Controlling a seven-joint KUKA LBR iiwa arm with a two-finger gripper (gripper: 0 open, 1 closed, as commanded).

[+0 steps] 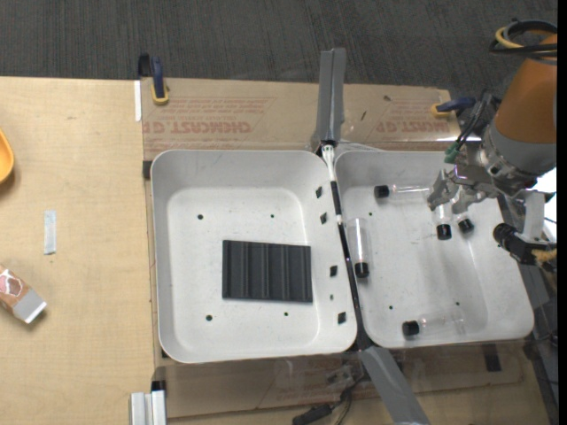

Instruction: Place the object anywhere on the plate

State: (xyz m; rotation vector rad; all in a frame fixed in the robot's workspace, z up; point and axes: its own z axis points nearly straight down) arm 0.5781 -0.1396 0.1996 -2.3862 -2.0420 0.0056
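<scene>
Bright, even overhead light here; the white bins (257, 175) glare slightly, nearly washing out. Soft shadows hug their inner walls. Focus is mildly soft throughout, the dark floor (266, 16) grainy.

A flat, dark grey rectangular plate with lengthwise ridges (267, 271) lies level on the floor of the left shallow white bin (177, 237), near its middle, long side across the view; several clear tubes with black caps (359, 251) lie scattered in the right white bin (496, 290)
</scene>
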